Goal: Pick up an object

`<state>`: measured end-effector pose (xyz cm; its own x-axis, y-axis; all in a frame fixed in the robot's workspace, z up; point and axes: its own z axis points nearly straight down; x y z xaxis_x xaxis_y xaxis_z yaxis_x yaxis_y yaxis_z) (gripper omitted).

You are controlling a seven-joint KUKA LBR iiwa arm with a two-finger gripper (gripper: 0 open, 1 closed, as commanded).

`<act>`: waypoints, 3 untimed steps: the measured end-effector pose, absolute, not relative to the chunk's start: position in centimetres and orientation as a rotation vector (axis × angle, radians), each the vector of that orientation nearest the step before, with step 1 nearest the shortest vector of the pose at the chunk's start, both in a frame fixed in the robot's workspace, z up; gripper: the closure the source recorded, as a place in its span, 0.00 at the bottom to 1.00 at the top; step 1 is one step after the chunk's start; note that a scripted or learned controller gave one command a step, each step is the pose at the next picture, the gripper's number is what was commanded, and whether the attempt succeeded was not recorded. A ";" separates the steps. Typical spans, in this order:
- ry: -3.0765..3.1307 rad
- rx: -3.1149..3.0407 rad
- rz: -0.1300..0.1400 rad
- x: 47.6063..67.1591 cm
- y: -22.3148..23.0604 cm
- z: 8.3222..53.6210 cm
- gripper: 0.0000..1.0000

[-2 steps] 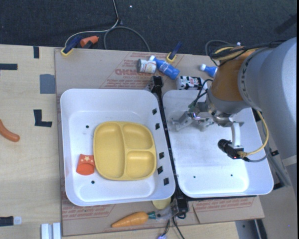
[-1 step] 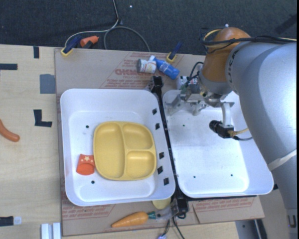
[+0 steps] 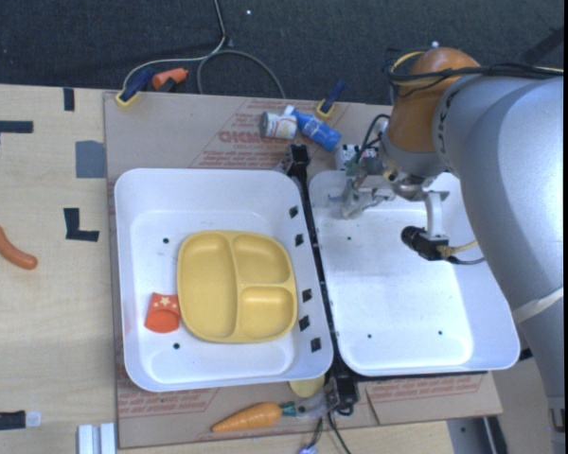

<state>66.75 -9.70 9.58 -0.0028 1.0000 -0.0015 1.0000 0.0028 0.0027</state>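
A yellow divided plate lies in the left bin. A small orange-red cup lies on its side just left of the plate, touching its edge. My gripper hangs low over the far left corner of the right bin, close to the divider between the bins. I see nothing held at its tip. The grey arm with its orange band reaches in from the right and covers the right bin's far right side.
An orange toy carrot lies on the cardboard in front of the bins. A sausage-like toy sits far left on the bench. A white and blue clamp-like item and an orange-handled clamp lie behind the bins.
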 end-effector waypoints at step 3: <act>2.238 2.212 0.002 60.6 2.8 18.4 1.00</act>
<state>60.58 2.79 18.40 -0.0120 0.9999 0.0044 0.9999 0.0120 -0.0024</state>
